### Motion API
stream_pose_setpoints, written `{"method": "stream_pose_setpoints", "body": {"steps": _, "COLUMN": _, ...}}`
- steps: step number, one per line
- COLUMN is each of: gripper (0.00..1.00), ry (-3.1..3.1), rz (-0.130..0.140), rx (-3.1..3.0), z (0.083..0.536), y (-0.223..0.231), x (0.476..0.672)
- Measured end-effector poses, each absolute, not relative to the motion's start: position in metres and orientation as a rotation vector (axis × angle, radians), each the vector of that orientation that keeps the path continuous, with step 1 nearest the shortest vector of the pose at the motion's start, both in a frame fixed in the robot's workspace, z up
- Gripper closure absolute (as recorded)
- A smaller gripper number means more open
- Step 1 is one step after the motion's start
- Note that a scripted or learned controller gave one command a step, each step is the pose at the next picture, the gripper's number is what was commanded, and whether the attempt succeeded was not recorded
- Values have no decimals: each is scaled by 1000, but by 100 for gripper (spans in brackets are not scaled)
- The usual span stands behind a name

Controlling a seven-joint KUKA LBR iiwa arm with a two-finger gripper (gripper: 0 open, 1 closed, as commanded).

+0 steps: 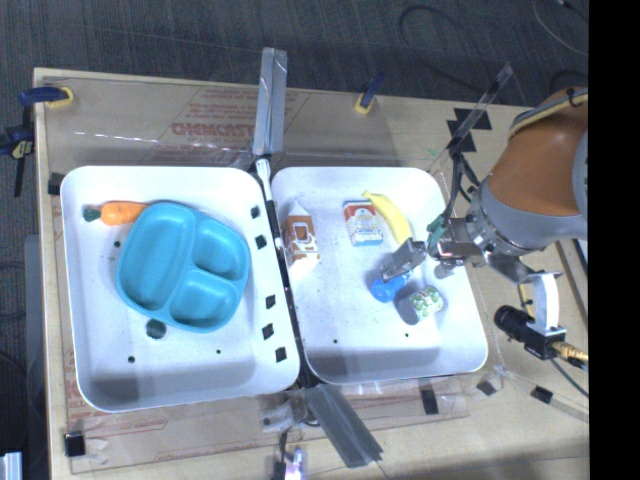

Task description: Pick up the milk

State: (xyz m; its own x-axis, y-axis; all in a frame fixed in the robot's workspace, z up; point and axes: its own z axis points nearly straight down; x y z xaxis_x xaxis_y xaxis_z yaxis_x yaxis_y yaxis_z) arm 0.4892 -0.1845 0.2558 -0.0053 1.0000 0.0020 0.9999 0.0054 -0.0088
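A table [150,108] is seen from above at a slant, bearing two shallow white bins side by side.

Nearest in the right bin [380,363] lie a small grey can [424,304] with a green label and, just beside it, a small blue object [383,289]. The gripper [402,262] hangs right over the blue object, reaching in from the right. Whether it is open or closed cannot be told from this angle, and nothing is seen held in it.

Farther back stands a white carton with red and blue print [364,223], most likely the milk, untouched and lying flat. A banana [390,216] lies against its right side. A second carton, brown and white [300,240], sits by the bin's left wall.

The risk: the gripper is nearer the blue object than the milk, so closing here would likely catch the wrong thing. The banana beside the milk could also be nudged or grabbed along with it, and the two cartons could be confused.

The left bin [100,368] holds a blue divided plate [185,265], a small dark object [155,330] near it, and a carrot [122,211] at the far side.
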Motion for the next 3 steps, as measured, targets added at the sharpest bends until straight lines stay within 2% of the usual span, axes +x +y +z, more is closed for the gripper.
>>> {"method": "stream_pose_setpoints", "body": {"steps": 1, "gripper": 0, "ry": -2152, "rz": 7, "rx": -2282, "z": 292, "y": -152, "x": 503}}
{"method": "stream_pose_setpoints", "body": {"steps": 2, "gripper": 0, "ry": -1944, "rz": 10, "rx": -2461, "z": 244, "y": -97, "x": 573}}
{"method": "stream_pose_setpoints", "body": {"steps": 3, "gripper": 0, "ry": -2066, "rz": 15, "rx": -2363, "z": 94, "y": -112, "x": 601}}
